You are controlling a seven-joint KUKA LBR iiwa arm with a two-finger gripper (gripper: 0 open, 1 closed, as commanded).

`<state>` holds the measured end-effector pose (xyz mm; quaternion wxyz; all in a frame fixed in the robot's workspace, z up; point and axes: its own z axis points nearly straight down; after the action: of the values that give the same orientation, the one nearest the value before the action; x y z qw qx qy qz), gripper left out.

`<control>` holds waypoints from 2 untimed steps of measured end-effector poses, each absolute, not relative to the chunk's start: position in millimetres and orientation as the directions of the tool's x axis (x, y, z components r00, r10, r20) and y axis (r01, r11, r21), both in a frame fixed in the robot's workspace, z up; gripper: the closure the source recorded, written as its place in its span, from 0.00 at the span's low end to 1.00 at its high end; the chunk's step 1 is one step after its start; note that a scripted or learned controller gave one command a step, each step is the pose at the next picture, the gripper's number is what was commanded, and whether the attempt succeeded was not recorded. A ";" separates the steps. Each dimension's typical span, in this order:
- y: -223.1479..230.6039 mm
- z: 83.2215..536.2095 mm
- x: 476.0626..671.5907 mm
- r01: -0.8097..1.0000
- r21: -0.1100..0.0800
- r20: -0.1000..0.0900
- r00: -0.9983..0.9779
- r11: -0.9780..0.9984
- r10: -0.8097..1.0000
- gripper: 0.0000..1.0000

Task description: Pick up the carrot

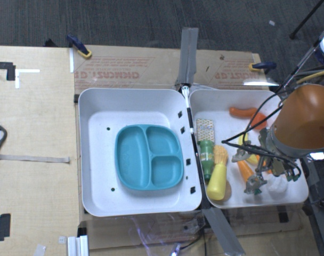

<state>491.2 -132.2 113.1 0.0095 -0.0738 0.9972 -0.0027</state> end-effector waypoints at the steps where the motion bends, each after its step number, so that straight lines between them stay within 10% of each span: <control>1: -118.0 92.9 484.2 -0.099 -0.001 -0.006 -0.995 0.995 -0.099 0.00; 2: -117.9 103.0 487.3 -0.101 -0.003 -0.013 -0.995 0.995 -0.101 1.00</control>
<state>487.3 -117.9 103.0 0.0064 -0.0507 0.9987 -0.0011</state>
